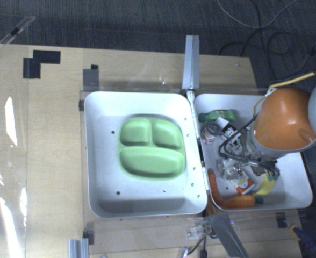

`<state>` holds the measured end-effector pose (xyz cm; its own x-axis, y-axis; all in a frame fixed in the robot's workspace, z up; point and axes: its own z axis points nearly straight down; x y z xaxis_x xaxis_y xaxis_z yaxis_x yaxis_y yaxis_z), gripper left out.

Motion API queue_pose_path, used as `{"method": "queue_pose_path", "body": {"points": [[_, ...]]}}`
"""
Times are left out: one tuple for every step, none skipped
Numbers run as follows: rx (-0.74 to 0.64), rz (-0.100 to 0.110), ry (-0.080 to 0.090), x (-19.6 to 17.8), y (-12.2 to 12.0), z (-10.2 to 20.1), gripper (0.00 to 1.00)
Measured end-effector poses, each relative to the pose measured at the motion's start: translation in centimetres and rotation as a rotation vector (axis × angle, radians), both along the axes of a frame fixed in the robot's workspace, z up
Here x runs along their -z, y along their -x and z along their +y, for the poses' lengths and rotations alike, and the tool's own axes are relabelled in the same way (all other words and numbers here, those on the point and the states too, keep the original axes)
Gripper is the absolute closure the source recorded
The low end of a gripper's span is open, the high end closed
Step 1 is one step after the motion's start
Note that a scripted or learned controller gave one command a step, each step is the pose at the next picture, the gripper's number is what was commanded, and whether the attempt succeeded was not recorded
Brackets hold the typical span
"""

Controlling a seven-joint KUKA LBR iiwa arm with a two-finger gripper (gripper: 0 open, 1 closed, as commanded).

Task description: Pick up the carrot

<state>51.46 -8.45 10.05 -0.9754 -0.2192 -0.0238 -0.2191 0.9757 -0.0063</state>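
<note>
The carrot [236, 201] is an orange tapered piece lying flat along the front wall of the right bin [297, 195]. My gripper [237, 168] hangs low inside that bin under the orange wrist band [284, 120], just behind the carrot and slightly above it. Cables and the wrist body cover the gripper's lower part. Nothing is visibly held.
Beside the carrot lie a red elongated piece [213, 183], a yellow banana [266, 187] and an orange-white packet [246, 185]. A green item [225, 114] and a small can [212, 133] sit at the bin's back left. The left bin [99, 144] holds a green divided tray [151, 147].
</note>
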Motion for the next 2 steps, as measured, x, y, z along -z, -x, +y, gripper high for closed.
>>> {"method": "queue_pose_path", "body": {"points": [[-0.052, 0.016, -0.001, 0.2, 0.5, -1.6, 1.0], [-0.426, 0.01, 0.004, -8.4, -3.7, 0.8, 1.0]]}}
